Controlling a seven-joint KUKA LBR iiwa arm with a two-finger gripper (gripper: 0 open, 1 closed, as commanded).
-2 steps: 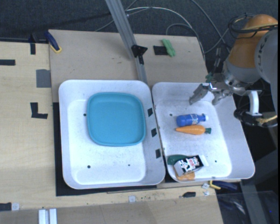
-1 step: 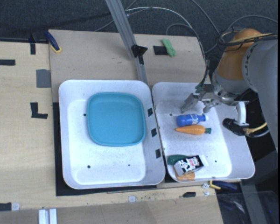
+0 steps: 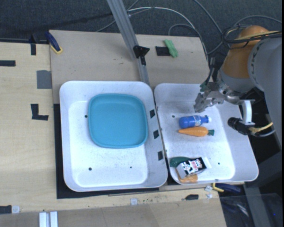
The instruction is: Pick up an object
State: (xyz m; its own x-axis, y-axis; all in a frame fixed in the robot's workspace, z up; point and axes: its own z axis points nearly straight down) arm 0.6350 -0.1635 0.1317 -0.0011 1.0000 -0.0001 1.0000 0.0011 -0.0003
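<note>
At the lower edge of the right shallow white plastic bin [image 3: 236, 160] lies a small black-and-white printed packet [image 3: 193, 165] with a green tab at its left end and an orange piece just beside it below. Higher in the same bin, near mid-frame right, a tapered orange plastic carrot with a green tip [image 3: 195, 132] lies horizontally, and a blue rounded plastic bottle with a white cap [image 3: 193, 121] lies on its side just above it, cap toward the right; the two are close and roughly parallel. The left shallow white plastic bin [image 3: 75, 160], smooth with rounded corners, holds a square turquoise plastic plate with rounded corners [image 3: 118, 120], lying flat. The metallic two-finger gripper [image 3: 201, 105] sits just above the blue bottle, toward the upper part of the right bin, fingertips pointing down-left; nothing is seen between them, and their opening state cannot be determined. Behind it, at upper right, the grey arm with its orange band [image 3: 241, 56] enters. Beyond the bins, a grey metal pole [image 3: 125, 27] crosses the tan wooden bench [image 3: 19, 126].
</note>
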